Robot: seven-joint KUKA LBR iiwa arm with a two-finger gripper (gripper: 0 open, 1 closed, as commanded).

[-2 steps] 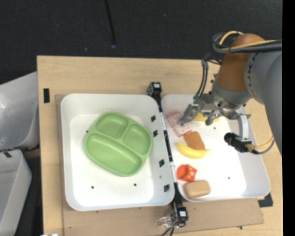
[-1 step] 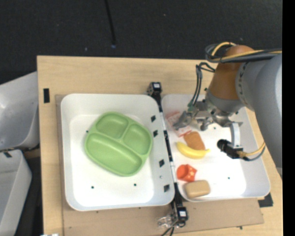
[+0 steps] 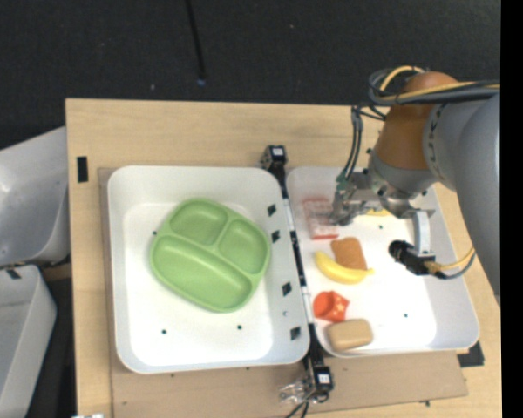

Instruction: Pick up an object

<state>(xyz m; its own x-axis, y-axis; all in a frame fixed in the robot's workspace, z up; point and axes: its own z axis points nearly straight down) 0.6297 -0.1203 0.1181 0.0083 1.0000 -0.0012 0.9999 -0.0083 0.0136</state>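
Arm point(image 3: 466, 133): smooth grey casing with a rounded orange band point(image 3: 410, 133) above the wrist. Yellow and dark cables point(image 3: 392, 81) loop over the band. Gripper point(image 3: 342, 212): metallic grey. A black fitting point(image 3: 405, 253) with a yellow lead hangs beside the wrist.

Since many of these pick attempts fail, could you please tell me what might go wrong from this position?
1. The gripper is low at the back of the right bin, over a clear, red-marked item that looks flat and may be hard to lift.
2. The banana and the orange-brown piece touch, so taking one could drag the other.
3. The red item and tan block lie near the bin's wall, leaving little room.
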